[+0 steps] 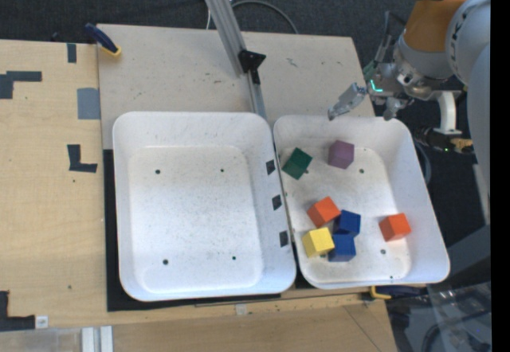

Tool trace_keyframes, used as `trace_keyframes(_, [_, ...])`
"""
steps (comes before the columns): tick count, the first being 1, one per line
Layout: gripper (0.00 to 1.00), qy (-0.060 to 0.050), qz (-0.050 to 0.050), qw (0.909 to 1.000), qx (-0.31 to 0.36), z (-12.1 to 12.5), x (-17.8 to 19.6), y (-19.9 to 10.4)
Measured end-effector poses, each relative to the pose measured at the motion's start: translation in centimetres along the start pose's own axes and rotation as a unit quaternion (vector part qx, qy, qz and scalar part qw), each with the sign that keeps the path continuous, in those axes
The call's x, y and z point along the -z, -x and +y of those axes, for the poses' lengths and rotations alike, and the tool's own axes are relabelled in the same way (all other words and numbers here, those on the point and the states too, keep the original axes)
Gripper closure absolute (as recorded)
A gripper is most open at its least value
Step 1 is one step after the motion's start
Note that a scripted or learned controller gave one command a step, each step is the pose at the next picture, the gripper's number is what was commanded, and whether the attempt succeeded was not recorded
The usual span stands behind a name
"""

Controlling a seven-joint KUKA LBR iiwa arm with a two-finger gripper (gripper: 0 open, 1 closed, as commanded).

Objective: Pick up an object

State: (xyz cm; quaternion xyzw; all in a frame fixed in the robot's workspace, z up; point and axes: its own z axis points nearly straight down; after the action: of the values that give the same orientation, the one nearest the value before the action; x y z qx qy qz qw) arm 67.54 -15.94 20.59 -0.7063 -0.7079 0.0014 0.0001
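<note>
Nothing's been picked up yet, tbh. The grey two-finger gripper point(348, 100) is parked above the right white bin's point(421, 183) far rim; jaws' state can't be told. The small purple cube point(341, 154) sits nearest, untouched.

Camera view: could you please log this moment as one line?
gripper above right bin far rim | nothing held | six blocks in bin | left bin

Green cube point(297, 162), purple cube point(341, 154), yellow cube point(318, 242) — white bins point(191, 126).
</note>
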Motion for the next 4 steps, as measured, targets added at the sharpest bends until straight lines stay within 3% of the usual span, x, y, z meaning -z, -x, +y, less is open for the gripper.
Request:
trace_keyframes(2, [0.0,-0.003,0.001,1.0,0.0,-1.1,-11.3,0.2])
trace_keyframes(3, [0.0,0.0,0.0,1.0,0.0,-1.1,-11.4,0.1])
trace_keyframes(4, [1.0,0.0,0.0,1.0,0.0,-1.1,-10.4,0.1])
